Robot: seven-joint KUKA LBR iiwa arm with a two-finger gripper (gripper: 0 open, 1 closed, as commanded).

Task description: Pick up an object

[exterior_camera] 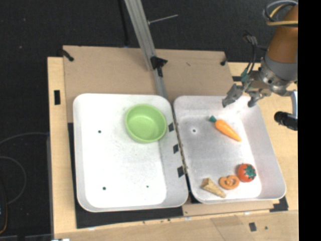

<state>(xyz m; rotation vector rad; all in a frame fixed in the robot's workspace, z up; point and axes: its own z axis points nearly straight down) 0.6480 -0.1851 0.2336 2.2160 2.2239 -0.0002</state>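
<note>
Below the carrot (pixel 228 129), the gripper (pixel 242 99) hangs spread wide over the right bin's (pixel 271 149) far edge.

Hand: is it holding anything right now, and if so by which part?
Nothing is held. The hand hangs open above the far edge of the right bin, with no object between its fingers; the carrot lies apart from it.
</note>
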